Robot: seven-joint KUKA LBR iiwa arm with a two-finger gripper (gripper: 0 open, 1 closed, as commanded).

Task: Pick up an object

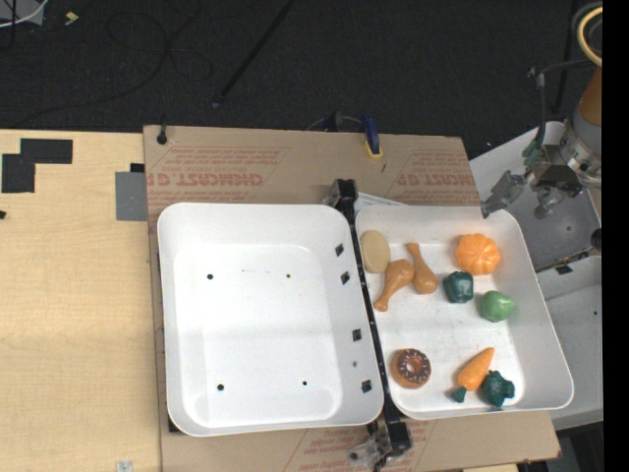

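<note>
The right bin (pixel 556 348) holds several toy foods: an orange pumpkin (pixel 478 253), a beige potato (pixel 375 252), two tan drumsticks (pixel 395 283) (pixel 422 268), a dark green pepper (pixel 458 287), a light green lime (pixel 496 306), a chocolate donut (pixel 411 368), a carrot (pixel 474 371) and a dark broccoli piece (pixel 497 389). My gripper (pixel 521 197) hangs above the bin's far right corner, beyond and to the right of the pumpkin. Its fingers are spread open with nothing between them.
The left bin (pixel 256 401) sits beside the right one, with black clips (pixel 346 193) along their shared wall. Both rest on a cardboard sheet (pixel 256 165) on the wooden bench. A grey mount (pixel 570 226) stands right of the right bin.
</note>
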